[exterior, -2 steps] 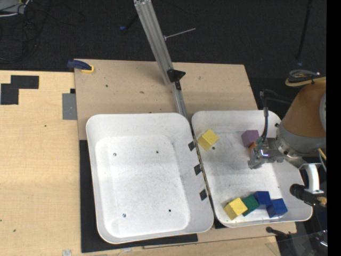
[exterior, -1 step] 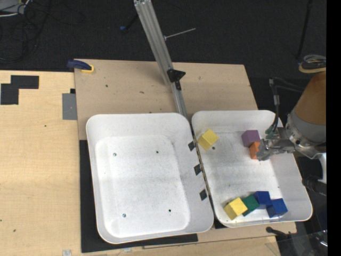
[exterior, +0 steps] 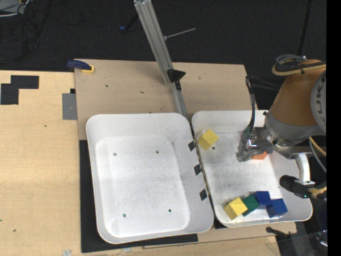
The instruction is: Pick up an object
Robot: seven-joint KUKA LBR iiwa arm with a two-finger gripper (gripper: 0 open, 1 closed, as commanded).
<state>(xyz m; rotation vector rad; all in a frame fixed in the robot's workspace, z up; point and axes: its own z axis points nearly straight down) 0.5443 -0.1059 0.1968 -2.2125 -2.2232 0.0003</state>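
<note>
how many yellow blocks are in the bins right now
2, both in the right bin: one yellow block near its left wall, another yellow block by the front edge beside the green block. The arm may hide more.

Two white bins (exterior: 144, 225), two yellow blocks (exterior: 208, 139), two blue blocks (exterior: 276, 208), one green block (exterior: 251, 204), one orange block (exterior: 259, 155).

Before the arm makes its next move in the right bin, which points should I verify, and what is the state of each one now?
1. End effector is over the right bin: ok.
2. Orange block sits right beside the end effector: ok.
3. Orange block is between the fingers: cannot tell.
4. Yellow block lies apart from the end effector: ok.
5. Cluster of yellow, green and blue blocks lies at the near edge, away from the arm: ok.
</note>
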